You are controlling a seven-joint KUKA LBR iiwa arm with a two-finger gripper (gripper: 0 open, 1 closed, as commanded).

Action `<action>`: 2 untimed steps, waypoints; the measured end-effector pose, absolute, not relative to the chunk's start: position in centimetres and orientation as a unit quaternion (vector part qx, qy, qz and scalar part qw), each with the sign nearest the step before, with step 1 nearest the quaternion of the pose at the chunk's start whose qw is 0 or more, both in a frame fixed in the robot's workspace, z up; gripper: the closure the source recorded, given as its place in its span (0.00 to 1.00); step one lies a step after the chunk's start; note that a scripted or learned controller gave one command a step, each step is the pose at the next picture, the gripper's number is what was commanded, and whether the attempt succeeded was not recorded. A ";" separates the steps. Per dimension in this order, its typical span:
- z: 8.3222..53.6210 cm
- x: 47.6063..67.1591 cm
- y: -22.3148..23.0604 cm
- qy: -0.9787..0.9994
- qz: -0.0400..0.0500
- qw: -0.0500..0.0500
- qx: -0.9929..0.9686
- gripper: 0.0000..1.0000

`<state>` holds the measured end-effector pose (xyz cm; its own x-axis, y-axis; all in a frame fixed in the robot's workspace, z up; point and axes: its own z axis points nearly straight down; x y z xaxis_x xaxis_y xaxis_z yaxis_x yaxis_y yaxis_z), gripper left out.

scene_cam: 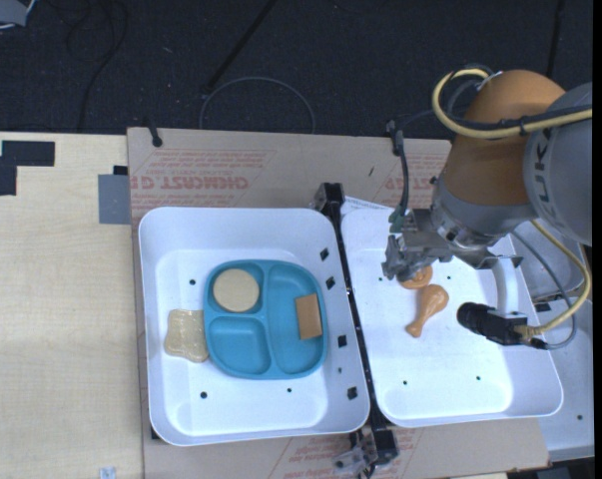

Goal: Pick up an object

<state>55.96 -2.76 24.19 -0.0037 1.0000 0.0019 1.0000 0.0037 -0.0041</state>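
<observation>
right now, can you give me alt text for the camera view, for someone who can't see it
A grey and orange robot arm reaches from the right, its gripper low over the right bin, at an orange drumstick-shaped toy. The left bin holds a blue divided tray with a round tan piece and a brown block, and a pale piece beside the tray.

From my remote station I took this for a robotics lab, not a home or kitchen. The pale wood tabletop (51, 297) carried a sheet of printed cardboard (231, 168) under two shallow white bins (156, 267), clamped side by side. Black tape marks (16, 163) sat on the wood, and loose cables (251, 98) trailed over dark carpet (310, 38) behind. The food in the blue tray (256, 352) looked like plastic toys, and a yellow hose (455, 93) looped over the arm (500, 148).
</observation>
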 end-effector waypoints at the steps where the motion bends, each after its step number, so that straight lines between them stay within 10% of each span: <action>1: 23.8 57.0 1.4 -0.708 0.001 0.002 -0.706 1.00; 2: 22.3 57.9 6.7 -0.708 0.001 0.001 -0.706 1.00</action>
